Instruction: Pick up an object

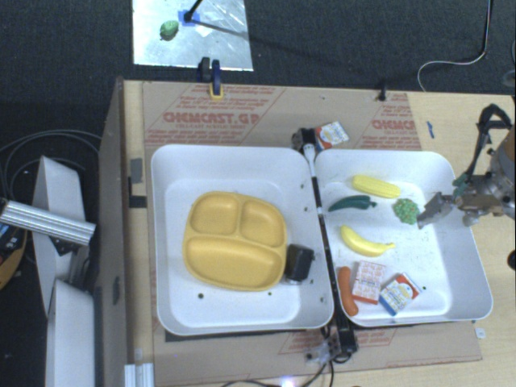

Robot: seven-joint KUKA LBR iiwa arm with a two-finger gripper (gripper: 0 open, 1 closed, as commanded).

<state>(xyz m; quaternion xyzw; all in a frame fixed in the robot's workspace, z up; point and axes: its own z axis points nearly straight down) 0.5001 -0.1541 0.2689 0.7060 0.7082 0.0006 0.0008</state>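
Note:
The right bin (463, 256) holds a yellow corn cob (376, 186), a dark green pepper (351, 203), a green broccoli piece (405, 210), a yellow banana (365, 242), an orange sausage-like piece (347, 290), a red-and-white box (368, 282) and a blue-and-orange box (399, 293). My gripper (428, 210) reaches in from the right, low over this bin. Its tip sits just right of the broccoli, very close to it. Nothing visibly hangs from the gripper.
The left bin (173, 184) carries a yellow divided plate (235, 239) and a small black object (299, 262) by its right wall. A small printed packet (330, 135) lies on the cardboard behind the bins. The arm's wrist (488, 196) overhangs the right bin's right rim.

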